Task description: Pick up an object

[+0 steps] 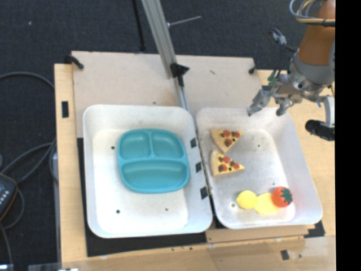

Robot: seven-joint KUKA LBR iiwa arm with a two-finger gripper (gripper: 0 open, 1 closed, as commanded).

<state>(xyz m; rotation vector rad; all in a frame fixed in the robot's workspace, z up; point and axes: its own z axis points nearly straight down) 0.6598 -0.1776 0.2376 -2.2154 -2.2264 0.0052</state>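
The right bin [293, 151] holds two toy pizza slices, one [225, 138] above the other [226, 164], near its left wall. A yellow lemon-like toy [254, 201] and a red tomato [281, 196] lie at its front right. My gripper [268, 106] hangs over the bin's far right rim, above and right of the pizza slices. Its two fingers stand apart with nothing between them.
The left bin [96, 151] carries a teal divided plate [152, 160]. A slanted metal pole [161, 35] rises behind the bins, its foot near the gap between them. Cables run along the dark floor at left.
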